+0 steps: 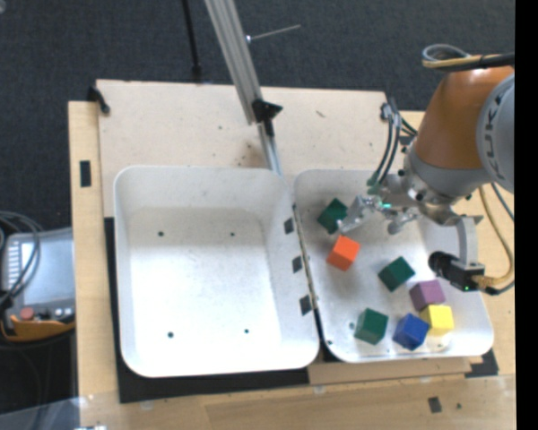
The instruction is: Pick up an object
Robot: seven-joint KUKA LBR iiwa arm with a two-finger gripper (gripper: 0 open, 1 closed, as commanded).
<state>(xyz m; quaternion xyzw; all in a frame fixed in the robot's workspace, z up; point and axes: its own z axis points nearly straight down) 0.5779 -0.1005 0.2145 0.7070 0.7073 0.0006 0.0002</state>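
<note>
The right bin [484,330] holds seven cubes. A green cube [333,214] sits near its upper left wall, just beside the gripper [369,210], whose jaws' state I cannot tell. An orange cube [343,252] lies below. Purple [427,293], yellow [438,317] and blue [411,331] cubes crowd the lower right corner. The left bin [206,267] offers open room. Both bins rest on the wooden tabletop [179,124], above dark carpet [72,25].

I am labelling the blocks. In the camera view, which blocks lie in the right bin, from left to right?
Green block → orange block → green block → green block → blue block → purple block → yellow block.
</note>
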